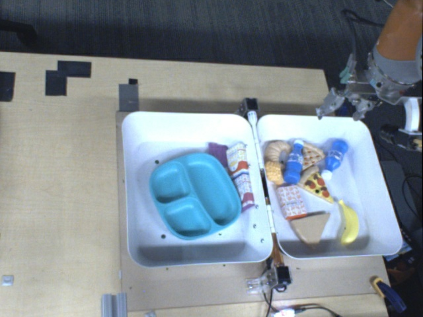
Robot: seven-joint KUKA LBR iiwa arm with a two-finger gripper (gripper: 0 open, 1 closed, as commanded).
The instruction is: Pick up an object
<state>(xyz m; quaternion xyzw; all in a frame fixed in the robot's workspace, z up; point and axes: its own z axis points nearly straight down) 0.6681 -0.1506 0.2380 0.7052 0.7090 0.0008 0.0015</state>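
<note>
arm (pixel 400 45): grey wrist | orange band above | pincer (pixel 344 105): grey metal, thin fingers

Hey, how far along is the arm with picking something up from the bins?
Nothing looks picked yet. The gripper hangs open above the right bin's far rim, holding nothing. The banana, pizza slice and bottles still lie inside. Descending, grasping and lifting remain.

We are looking at a robotics lab. The grey arm (pixel 396 45) with its orange band ends in a hand (pixel 342 107) above a pale wooden desk (pixel 59 197). Just below the hand sit two white bins (pixel 132 243), bolted side by side, with loose cables (pixel 291 306) further down and dark carpet (pixel 198 12) beyond the desk.
</note>
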